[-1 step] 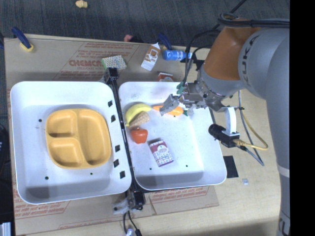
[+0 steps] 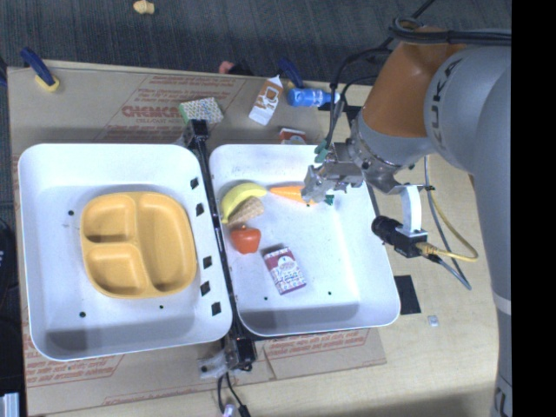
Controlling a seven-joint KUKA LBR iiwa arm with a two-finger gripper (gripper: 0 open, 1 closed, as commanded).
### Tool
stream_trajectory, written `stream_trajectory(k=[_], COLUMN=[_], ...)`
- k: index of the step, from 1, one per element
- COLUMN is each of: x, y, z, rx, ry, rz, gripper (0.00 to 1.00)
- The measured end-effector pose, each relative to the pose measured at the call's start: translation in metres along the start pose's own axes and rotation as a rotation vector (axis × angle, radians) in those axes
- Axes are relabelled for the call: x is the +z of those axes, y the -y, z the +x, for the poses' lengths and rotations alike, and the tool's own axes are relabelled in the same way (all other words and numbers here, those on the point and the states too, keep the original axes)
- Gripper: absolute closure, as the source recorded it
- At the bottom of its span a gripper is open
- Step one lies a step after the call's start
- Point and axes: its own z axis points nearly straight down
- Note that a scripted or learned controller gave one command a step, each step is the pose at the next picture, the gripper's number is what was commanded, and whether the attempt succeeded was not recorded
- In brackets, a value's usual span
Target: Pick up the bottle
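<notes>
A small blue bottle (image 2: 305,98) lies on its side on the cardboard just behind the right bin (image 2: 373,294), outside it. My gripper (image 2: 318,189) hangs low inside the right bin near its back right, at the right end of an orange carrot (image 2: 285,193). The bottle is well behind the gripper and apart from it. Nothing is visibly held.
The right bin also holds a yellow banana (image 2: 239,198), a red tomato (image 2: 246,238) and a red packet (image 2: 284,269). A yellow divided tray (image 2: 137,241) lies in the left bin (image 2: 43,320). A small carton (image 2: 265,101) and a green packet (image 2: 201,109) sit behind the bins.
</notes>
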Motion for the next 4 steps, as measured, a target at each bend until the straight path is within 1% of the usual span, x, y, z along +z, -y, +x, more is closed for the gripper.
stream_trajectory(k=[1, 2, 3, 4], x=[0.092, 0.076, 0.1, 0.056], y=[-0.001, 0.063, 0.099, 0.099], z=[0.036, 0.035, -0.059, -0.08], rx=[0.109, -0.151, -0.169, 0.317], ry=[0.0, -0.001, 0.0, 0.0], rz=[-0.001, -0.001, -0.003, -0.005], gripper=[1.0, 1.0, 1.0, 1.0])
